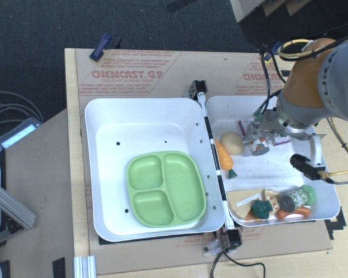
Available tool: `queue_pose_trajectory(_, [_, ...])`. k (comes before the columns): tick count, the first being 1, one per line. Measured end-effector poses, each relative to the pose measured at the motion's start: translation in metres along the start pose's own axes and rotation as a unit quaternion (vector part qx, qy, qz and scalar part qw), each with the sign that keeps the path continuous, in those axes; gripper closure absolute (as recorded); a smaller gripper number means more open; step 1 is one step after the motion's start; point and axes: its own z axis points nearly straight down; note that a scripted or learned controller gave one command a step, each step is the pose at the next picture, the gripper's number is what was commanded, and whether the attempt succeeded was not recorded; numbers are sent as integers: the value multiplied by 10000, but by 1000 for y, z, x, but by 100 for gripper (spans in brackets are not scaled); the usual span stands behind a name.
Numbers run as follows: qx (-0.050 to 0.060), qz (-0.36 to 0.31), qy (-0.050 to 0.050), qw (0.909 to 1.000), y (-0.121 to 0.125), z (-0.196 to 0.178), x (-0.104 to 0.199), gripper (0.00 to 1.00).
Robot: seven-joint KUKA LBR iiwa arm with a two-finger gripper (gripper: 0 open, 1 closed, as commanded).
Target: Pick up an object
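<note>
At the far left of the frame some grey cables (11, 112) loop on the dark floor beside the bench. A blue clip (100, 47) lies at the upper left corner of the brown board (145, 68) with its red lettering.

The left bin (104, 126) takes up the middle of the frame. In it sits a green tray (165, 187) with three compartments, lying flat toward the bin's lower right.

Just right of the black divider, in the right bin (330, 204), an orange carrot-like toy (223, 156) leans against the left wall, and a pale, rounded, egg-like thing (232, 143) lies touching its upper end. Along the lower edge of this bin a heap of small toys is crowded together: a green one with an orange tip (260, 208), a tan piece (271, 198), a greenish bottle shape (298, 197) and a red-orange bit (296, 214).

The gripper (258, 141) is down in the upper part of the right bin, just right of the pale egg thing, with a small pink-and-white item (279, 138) close beside it. From where I stand I cannot tell whether the claw is spread or closed, nor whether it has anything. The grey arm with its orange band (304, 80) reaches in from the upper right.
</note>
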Motion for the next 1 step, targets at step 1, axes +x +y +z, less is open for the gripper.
queue_pose_trajectory(1, [-4,2,-2,10000,-13,-70,54,100])
